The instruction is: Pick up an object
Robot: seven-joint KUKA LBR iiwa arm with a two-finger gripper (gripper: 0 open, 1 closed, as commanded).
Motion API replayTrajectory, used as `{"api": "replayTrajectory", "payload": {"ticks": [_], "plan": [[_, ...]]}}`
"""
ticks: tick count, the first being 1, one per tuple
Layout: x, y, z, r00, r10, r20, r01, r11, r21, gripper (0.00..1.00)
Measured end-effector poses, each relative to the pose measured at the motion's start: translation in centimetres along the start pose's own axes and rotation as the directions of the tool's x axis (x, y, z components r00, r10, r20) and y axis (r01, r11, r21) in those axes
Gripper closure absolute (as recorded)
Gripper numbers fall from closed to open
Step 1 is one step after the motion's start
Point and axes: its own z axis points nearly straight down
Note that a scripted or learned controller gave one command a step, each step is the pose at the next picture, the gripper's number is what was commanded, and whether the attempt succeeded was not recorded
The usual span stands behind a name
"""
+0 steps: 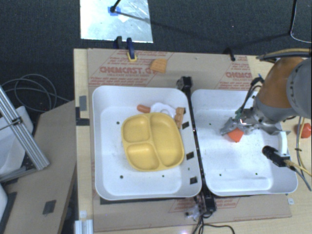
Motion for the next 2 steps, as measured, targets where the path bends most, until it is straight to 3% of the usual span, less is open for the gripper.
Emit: {"api": "replayTrajectory", "payload": {"ticks": [1,2], "plan": [[-0.2,0.3,-1.2,1.000,0.001,0.003,-0.001,1.000,-0.008,1.00],[9.3,1.3,-10.7,1.000,-0.011,-0.001,0.011,1.000,-0.012,1.00]]}}
